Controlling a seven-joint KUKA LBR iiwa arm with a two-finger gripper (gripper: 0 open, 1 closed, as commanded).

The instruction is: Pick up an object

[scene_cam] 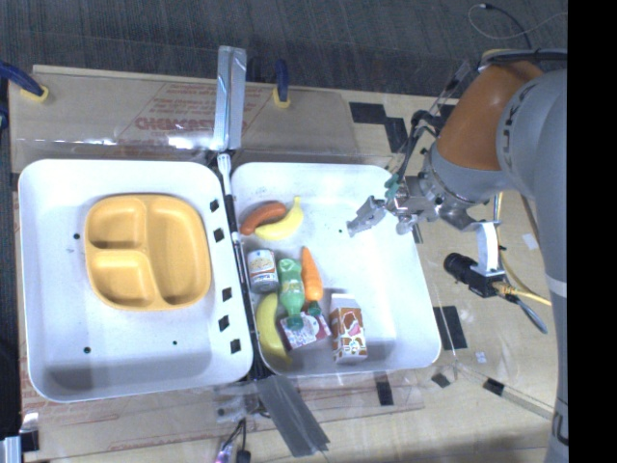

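Banana [281, 224] left of end effector [365, 217]

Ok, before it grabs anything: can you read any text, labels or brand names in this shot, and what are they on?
None can be quoted.
Red print on the clear sheet behind the bins: too blurred to read.
Label on the small can: too small.
Printed carton: illegible.
Packet beside it: illegible.
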